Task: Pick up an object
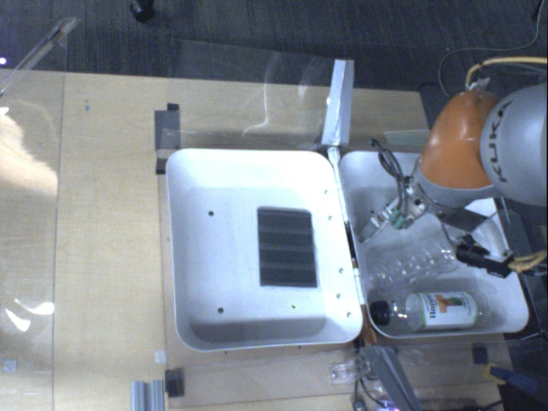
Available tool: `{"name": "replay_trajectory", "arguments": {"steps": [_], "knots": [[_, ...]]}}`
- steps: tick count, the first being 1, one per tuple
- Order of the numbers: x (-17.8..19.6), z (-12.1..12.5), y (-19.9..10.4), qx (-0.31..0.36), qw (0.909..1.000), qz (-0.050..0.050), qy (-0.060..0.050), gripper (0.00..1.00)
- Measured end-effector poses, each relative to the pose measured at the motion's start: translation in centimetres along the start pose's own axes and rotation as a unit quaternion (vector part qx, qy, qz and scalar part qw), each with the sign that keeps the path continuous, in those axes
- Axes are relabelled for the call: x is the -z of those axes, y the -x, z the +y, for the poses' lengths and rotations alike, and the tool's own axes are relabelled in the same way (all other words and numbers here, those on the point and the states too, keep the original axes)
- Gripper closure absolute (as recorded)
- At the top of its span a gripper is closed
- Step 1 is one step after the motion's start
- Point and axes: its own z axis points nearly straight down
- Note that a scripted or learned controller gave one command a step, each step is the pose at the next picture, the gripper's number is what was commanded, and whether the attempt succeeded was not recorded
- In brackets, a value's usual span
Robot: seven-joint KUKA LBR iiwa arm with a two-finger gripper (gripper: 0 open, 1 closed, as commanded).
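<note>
The table (103,229) carries two white bins side by side so things can be lifted from either. The left bin (205,315), holding a dark ribbed pad (287,247), lies well to the side of the gripper (396,214). The arm (479,144) reaches down into the right bin (360,187), likely to try for something there. A clear bottle (432,310) with a black cap lies on its side near the gripper, toward the front wall. Whether the gripper is released or clenched, I cannot tell
</note>
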Motion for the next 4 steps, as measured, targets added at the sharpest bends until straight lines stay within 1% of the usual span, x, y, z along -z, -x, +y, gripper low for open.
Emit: {"name": "replay_trajectory", "arguments": {"steps": [1, 2, 3, 4], "knots": [[-1.6, 4.0, 5.2, -0.058, 0.9983, 0.002, -0.006, 0.0], [-1.6, 3.6, 5.9, -0.083, 0.9965, 0.002, -0.006, 0.0], [-1.6, 3.6, 5.9, -0.083, 0.9965, 0.002, -0.006, 0.0], [-1.3, -3.9, 6.5, -0.097, 0.9952, 0.001, -0.006, 0.0]]}}
